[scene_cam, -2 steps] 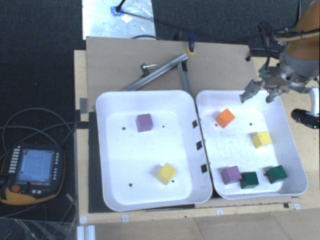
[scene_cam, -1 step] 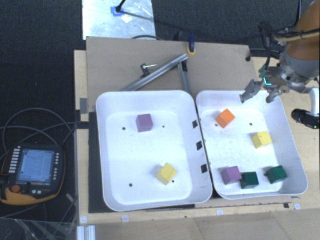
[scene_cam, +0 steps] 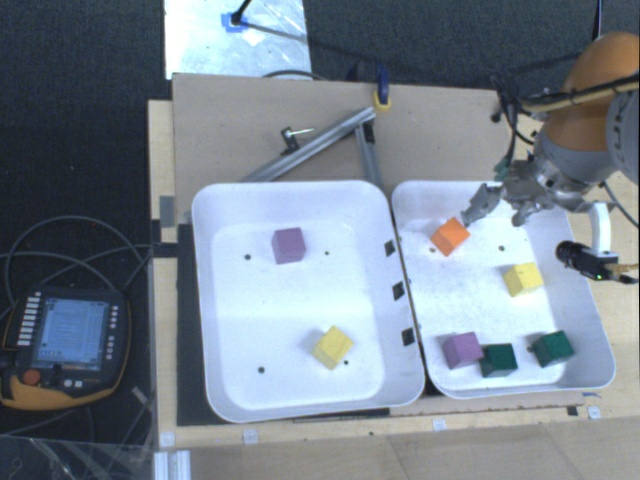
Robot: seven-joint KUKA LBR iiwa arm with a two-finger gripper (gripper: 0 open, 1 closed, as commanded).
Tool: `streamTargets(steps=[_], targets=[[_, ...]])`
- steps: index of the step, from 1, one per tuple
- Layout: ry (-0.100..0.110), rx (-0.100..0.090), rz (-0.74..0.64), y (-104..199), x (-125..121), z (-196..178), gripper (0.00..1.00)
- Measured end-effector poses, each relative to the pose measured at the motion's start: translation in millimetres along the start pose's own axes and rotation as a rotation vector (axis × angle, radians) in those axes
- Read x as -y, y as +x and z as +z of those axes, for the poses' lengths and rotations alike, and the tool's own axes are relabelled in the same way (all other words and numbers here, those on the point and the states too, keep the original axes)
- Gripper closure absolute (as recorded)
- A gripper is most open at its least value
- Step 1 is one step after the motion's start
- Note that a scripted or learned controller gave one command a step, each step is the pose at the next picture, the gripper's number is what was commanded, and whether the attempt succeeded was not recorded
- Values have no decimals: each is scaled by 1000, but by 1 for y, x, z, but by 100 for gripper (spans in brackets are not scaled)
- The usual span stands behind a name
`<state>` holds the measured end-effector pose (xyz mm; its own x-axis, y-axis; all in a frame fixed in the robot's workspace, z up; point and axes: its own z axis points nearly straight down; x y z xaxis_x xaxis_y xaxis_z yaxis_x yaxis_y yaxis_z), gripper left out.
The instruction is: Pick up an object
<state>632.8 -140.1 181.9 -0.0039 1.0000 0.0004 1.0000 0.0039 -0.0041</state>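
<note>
The right bin (scene_cam: 590,313) holds an orange cube (scene_cam: 450,236) at its upper left, a yellow cube (scene_cam: 522,279) in the middle, and a purple cube (scene_cam: 462,349) beside two green cubes (scene_cam: 498,359) (scene_cam: 551,347) along the front. In the left bin (scene_cam: 215,298) lie a purple cube (scene_cam: 288,245) and a yellow cube (scene_cam: 333,347). My gripper (scene_cam: 493,218) hangs over the back of the right bin, open with its fingers spread. The left fingertip is just beside the orange cube, and nothing sits between the fingers.
A metal bar (scene_cam: 310,143) lies slanted on the board behind the bins. A teach pendant (scene_cam: 60,343) with its cable rests on the floor at the left. A shiny sheet (scene_cam: 235,23) lies at the top.
</note>
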Motion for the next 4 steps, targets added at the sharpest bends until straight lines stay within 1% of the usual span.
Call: streamTargets(steps=[1, 2, 3, 4], targets=[[-2, 1, 1, -1, 3, 42, 0], [-21, 2, -2, -1, -3, 68, 0], [-24, 1, -3, 0, -4, 59, 100], [-11, 2, -1, -5, -9, 13, 100]])
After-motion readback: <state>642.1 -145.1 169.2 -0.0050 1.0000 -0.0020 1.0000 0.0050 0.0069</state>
